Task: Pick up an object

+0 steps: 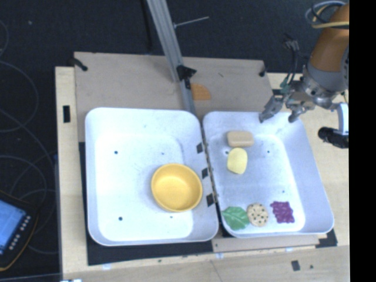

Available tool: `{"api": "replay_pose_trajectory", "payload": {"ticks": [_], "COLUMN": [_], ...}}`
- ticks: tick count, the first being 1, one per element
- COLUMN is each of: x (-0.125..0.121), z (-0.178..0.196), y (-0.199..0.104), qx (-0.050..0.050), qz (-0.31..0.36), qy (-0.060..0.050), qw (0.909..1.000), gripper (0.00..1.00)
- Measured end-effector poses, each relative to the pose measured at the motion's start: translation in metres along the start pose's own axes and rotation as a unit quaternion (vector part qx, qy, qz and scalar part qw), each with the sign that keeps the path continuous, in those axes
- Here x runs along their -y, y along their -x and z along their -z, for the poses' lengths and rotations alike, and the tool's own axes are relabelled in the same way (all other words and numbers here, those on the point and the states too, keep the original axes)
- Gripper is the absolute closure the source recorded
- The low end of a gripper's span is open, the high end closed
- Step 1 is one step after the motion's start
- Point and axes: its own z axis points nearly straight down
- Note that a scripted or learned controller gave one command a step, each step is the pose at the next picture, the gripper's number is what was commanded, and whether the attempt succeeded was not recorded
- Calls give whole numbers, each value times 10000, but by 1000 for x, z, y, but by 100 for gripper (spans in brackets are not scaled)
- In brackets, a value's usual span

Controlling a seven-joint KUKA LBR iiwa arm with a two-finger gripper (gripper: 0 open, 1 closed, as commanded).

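My gripper [278,115] hangs over the far right corner of the right bin [305,157], its two fingers spread apart with nothing between them. In that bin lie a tan oblong block [239,138] and a pale yellow lemon-shaped piece [237,161] near the far left side. Along the near edge sit a green leaf [235,217], a round cookie [257,214] and a purple grape bunch [282,211]. A yellow bowl [176,187] rests in the left bin [117,157], near its right side.
A grey metal pole [167,40] slants up from the divide between the bins. A brown board [135,81] lies behind the bins. A tablet [12,222] sits off the bench at lower left.
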Motion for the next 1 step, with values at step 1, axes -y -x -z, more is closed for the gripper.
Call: {"api": "replay_pose_trajectory", "payload": {"ticks": [1], "x": [0], "z": [0], "y": [1], "qx": [6], "qz": [3], "qy": [-3], "qw": [10000], "gripper": [0]}}
